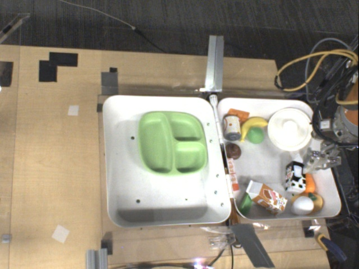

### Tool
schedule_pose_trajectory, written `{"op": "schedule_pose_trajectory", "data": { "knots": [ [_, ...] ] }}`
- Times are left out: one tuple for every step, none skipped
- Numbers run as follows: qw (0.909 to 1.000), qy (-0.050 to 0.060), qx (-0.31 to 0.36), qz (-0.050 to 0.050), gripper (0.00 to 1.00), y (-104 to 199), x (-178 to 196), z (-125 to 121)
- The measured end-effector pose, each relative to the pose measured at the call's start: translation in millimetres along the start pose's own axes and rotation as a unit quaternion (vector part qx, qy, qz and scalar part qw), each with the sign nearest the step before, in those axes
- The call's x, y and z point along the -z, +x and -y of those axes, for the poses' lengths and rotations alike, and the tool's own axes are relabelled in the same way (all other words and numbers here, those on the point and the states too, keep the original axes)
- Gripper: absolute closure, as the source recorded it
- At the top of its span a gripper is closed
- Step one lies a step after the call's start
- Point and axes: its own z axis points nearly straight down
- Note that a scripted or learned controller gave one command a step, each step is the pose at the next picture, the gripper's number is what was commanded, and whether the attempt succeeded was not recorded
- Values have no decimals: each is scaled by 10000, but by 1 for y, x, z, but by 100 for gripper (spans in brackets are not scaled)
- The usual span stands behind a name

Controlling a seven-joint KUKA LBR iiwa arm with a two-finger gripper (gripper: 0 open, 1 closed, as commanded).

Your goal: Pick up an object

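Right bin, front: carton lying on its side; white egg; carrot; black-and-white bottle, upright.
Gripper: stood over the right bin's right side, just beside the bottle; open or closed could not be told.
Left bin: one green divided tray, at its middle.
Right bin, middle: small brown ball by the left wall.
Right bin, back: can; banana touching a green ball; white bowl.
Arm: at the right edge, among cables.
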Motion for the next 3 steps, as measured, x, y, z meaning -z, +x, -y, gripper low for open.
{"op": "schedule_pose_trajectory", "data": {
  "knots": [
    [9941, 0, 1085, -1, 100, -2, 5, 8],
    [9941, 0, 1082, 1, 0, -2, 5, 8],
    [9925, 28, 1224, -10, 0, -2, -88, 10]
  ]
}}
